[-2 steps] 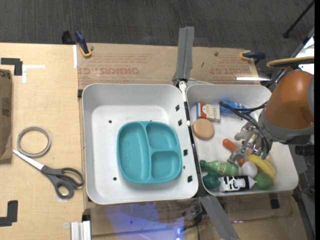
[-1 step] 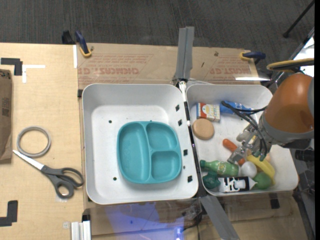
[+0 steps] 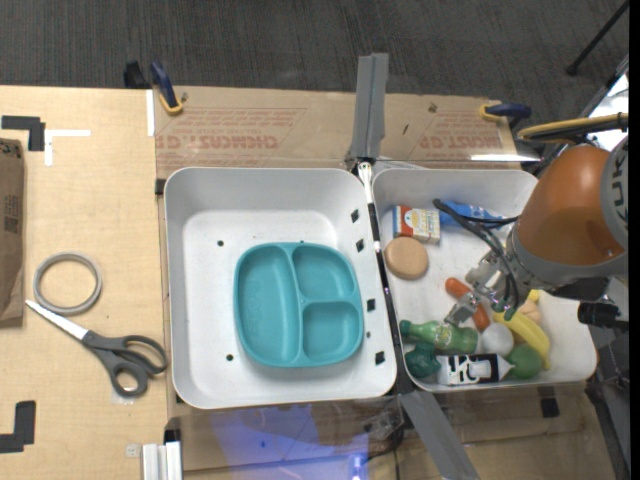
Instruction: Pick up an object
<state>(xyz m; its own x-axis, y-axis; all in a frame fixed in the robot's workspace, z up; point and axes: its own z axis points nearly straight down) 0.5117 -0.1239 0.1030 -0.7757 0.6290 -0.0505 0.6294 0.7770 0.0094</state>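
Over the right-hand shallow white plastic bin (image 3: 520, 180), the grey arm with the orange band (image 3: 570, 213) hangs low, and its two-finger gripper (image 3: 478, 296) sits among a crowd of small toy foods. Its metal fingers appear slightly apart, straddling a small orange carrot-like piece (image 3: 458, 288), but I see nothing clearly clamped between them. The pickable things all lie in this bin: a round tan bun-shaped piece (image 3: 407, 258), a yellow plastic banana (image 3: 532, 336), a green bottle-shaped toy (image 3: 432, 332) lying on its side, a small white ball (image 3: 497, 340), a blue-handled tool (image 3: 470, 211) near the back wall, and a small white and red carton (image 3: 416, 224).

To do this step well, I judge the gripper should settle on one piece only, centre it between the fingers, and go low enough to catch its middle before closing; the pieces lie touching or just beside one another, so a skewed approach could pinch two or nudge them aside. A straight lift would suit.

As for writing, the brown cardboard sheet (image 3: 250, 133) behind the bins carries red print, upside down from here and hard to read. A black and white label (image 3: 470, 370) at the bin's front has marks too small to make out. The left white bin (image 3: 190, 298) holds a teal divided plastic plate (image 3: 298, 303).
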